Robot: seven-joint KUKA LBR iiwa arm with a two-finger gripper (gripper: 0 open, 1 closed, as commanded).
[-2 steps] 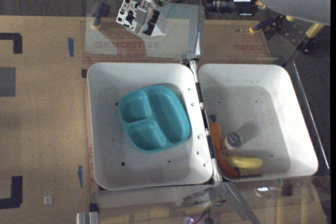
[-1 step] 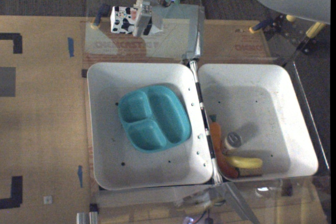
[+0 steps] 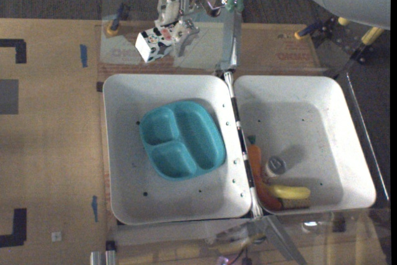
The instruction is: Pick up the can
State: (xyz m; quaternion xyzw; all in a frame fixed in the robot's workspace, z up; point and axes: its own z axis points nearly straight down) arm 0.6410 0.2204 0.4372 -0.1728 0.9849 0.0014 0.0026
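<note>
Standing upright in the right bin, the can shows its round grey top to the camera, so its long axis runs up toward the lens rather than along the floor; it sits in the near-left part of that bin, close to the wall shared with the left bin; just beside it on the left lies an orange carrot-like piece, running lengthwise along that wall; just in front of it a yellow banana lies crosswise, and a brown thing beneath the banana is too dim to name; carrot and banana hem the can on two sides, while its far and right sides are open floor; a teal divided plate lies in the left bin; the gripper hangs well apart from the can, beyond the bins' far edge, its fingers pinching a small white patterned box, tilted.
</note>
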